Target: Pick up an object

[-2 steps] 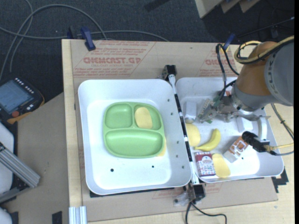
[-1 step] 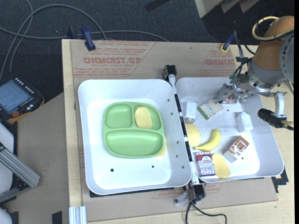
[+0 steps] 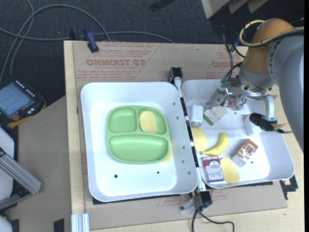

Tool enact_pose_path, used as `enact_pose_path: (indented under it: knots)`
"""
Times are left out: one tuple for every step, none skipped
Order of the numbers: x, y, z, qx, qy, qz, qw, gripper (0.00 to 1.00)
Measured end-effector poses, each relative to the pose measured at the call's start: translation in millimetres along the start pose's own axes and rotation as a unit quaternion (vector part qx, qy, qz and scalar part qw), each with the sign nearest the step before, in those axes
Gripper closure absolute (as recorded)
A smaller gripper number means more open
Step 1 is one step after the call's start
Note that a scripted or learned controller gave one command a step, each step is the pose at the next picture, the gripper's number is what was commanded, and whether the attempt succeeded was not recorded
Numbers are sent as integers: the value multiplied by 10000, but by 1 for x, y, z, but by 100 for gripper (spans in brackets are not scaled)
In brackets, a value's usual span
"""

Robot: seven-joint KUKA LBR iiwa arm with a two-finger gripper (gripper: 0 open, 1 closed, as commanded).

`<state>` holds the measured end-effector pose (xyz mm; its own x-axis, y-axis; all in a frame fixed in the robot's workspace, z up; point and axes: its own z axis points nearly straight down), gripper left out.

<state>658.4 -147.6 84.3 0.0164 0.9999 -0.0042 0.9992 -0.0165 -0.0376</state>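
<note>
We see the pincer [image 3: 227, 96] above the patterned packet [image 3: 215, 114]; its grip we cannot tell. The banana [image 3: 218, 145] lies just below that packet.

The end effector [image 3: 227, 96] hangs over the right bin's [image 3: 280, 151] 11 o'clock area, just above a green-checked packet [image 3: 215, 114]. A banana [image 3: 218, 145] lies mid-bin, an orange-and-white carton [image 3: 245, 152] at its 3 o'clock and a red packet [image 3: 212, 169] at 6. The left bin [image 3: 96, 129] holds a green divided tray [image 3: 137, 134] with a yellow piece [image 3: 148, 122] in its 1 o'clock compartment.
</note>
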Motion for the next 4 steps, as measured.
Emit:
enact_pose_path:
  knots:
    - [-50,8,-46,-206,6,-81,9998,0]
    - [-42,9,0,-178,19,-90,9998,0]
    - [-43,9,-12,-194,6,-95,9998,100]
    - [24,8,-1,-190,25,-88,9998,100]
